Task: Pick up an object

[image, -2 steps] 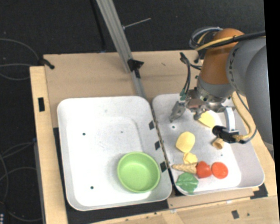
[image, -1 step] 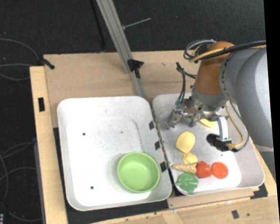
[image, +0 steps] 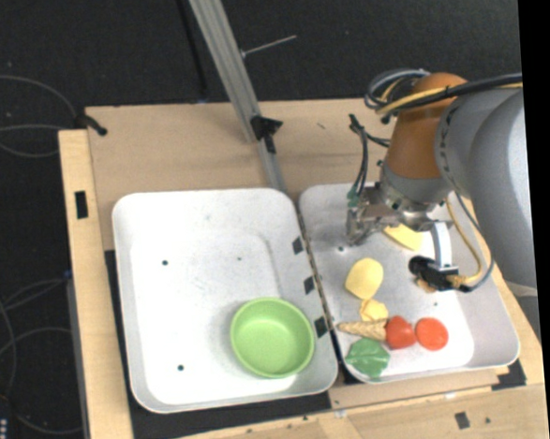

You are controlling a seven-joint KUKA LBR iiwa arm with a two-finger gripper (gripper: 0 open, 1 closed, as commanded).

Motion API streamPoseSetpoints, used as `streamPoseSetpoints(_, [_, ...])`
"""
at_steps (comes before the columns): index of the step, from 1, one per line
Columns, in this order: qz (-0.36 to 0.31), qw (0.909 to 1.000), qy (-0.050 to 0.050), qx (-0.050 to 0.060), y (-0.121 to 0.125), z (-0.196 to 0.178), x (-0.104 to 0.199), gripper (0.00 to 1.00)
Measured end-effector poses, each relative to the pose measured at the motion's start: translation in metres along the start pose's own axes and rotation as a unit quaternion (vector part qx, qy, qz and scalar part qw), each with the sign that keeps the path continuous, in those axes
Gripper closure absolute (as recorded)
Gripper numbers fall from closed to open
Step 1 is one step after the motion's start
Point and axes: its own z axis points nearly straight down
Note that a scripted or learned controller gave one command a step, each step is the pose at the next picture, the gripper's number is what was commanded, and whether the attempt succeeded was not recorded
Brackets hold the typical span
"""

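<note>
The hand (image: pixel 358 228) is seen low over the far part of the right bin (image: pixel 482 336); whether it is spread or pressed together cannot be told. Just beside it lies a rounded yellow object (image: pixel 364 277), and a smaller yellow piece (image: pixel 373 310), a tan cone (image: pixel 360 329), two red round objects (image: pixel 399 332) and a green lump (image: pixel 367 357) are clustered toward the front. A green bowl (image: pixel 272 336) is set in the left bin (image: pixel 193 257).

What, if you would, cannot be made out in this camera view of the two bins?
1. The pale yellow object, camera view: the arm covers its far part, so its shape is unclear.
2. The right bin, camera view: its far right corner is hidden behind the arm.
3. The green object at the right bin's near rim, camera view: too blurred to identify.
</note>
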Motion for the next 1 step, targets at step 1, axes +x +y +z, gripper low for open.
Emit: streamPoseSetpoints(1, [-0.005, 1.0000, 0.001, -0.002, 0.0060, -0.0506, 0.0083, 1.00])
